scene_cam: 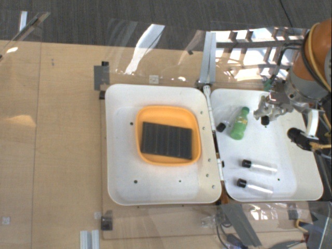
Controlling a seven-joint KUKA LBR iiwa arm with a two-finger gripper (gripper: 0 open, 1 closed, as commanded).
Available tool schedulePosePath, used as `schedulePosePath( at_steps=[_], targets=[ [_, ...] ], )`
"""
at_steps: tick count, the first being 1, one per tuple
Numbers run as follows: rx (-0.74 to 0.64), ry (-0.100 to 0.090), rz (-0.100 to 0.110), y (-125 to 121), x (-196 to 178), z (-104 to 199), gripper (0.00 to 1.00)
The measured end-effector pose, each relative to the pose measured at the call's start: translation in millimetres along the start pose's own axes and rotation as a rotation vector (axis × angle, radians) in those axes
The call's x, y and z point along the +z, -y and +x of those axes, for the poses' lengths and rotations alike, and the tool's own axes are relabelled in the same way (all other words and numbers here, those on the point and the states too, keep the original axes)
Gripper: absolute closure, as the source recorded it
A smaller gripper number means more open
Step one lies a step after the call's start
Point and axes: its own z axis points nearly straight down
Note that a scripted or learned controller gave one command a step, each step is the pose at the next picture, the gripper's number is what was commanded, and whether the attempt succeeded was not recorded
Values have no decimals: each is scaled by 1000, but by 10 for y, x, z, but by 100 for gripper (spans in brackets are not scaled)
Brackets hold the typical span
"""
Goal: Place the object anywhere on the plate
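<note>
Over the right bin's upper right area, the claw [265,111] hung near the green bottle [238,123] with nothing seen between its tips.
On the tabletop [52,139] two white bins sat side by side; the left bin [119,180] carried an orange plate [167,115] at its centre, and a dark ridged rectangle [167,140] lay flat on that plate. Toward 3 o'clock, the right bin [290,191] held the green bottle lying tilted near its 10 o'clock corner, with a small black cap [221,127] just beside it at 9 o'clock. Two clear vials with black caps lay toward 6 o'clock, one [258,165] above the other [254,185], well apart from the bottle. Whether the claw's tips were apart or together could not be told, as they were small and blurred against the bin. The grey arm [311,77] with its orange band entered from 3 o'clock.
</note>
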Motion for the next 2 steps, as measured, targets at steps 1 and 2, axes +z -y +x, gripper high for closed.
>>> schedulePosePath(
  at_steps=[1,2],
  targets=[
    [-141,-2,4,-436,170,856,100],
    [-278,-1,1,-485,-195,1135,100]
  ],
)
